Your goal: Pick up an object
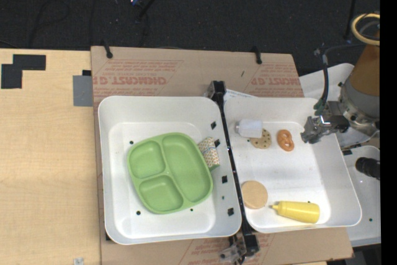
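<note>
My gripper is hovering over the right rim of the right bin, reaching in from the right; whether it is gripping anything I cannot tell, and nothing is showing inside it. The 2 bins are sitting side by side. In the right bin, a pretzel is lying nearest my gripper, with a cookie and a white object just beside it, and a round tan disc and a yellow bottle near the front. The left bin is holding a green divided plate with 3 compartments, a patterned item touching its right edge.
</note>
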{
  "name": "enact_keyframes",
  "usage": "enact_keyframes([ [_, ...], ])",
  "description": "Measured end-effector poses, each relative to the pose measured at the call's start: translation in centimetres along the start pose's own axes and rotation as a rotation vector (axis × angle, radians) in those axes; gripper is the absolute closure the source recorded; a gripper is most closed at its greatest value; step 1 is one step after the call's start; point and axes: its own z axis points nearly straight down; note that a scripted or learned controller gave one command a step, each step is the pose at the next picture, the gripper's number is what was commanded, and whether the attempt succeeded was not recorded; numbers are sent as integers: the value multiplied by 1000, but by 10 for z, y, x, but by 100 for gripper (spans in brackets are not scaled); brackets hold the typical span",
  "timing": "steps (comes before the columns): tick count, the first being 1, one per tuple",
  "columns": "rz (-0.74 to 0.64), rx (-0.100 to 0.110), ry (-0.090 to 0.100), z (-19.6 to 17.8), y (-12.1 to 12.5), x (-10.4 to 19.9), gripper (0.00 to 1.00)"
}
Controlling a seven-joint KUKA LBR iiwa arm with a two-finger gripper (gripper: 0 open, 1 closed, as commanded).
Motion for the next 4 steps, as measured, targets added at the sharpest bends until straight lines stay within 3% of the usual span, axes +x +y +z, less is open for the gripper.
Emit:
enact_keyframes([
  [4,-2,6,2,21,-40,207,100],
])
